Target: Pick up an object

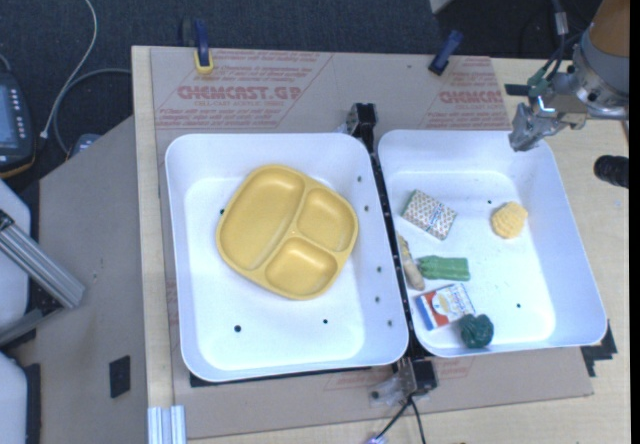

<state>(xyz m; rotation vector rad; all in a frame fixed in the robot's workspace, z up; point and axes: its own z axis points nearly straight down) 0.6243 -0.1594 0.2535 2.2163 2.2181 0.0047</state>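
Now the gripper hangs over the right bin's far edge, probably to approach the yellow cookie. Whether its jaws are released, I cannot tell.

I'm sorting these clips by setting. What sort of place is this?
Most likely a robotics lab bench for grasping trials: two white bins clamped side by side on a board, small mixed objects such as a yellow divided tray, and loose cables.

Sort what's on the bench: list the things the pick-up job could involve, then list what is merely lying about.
Job:
gripper at the right bin's far rim
yellow round piece
patterned packet
green block
red-and-blue card
dark green lump
tan stick
yellow divided plate

Lying about:
left bin
right bin
blue clamps
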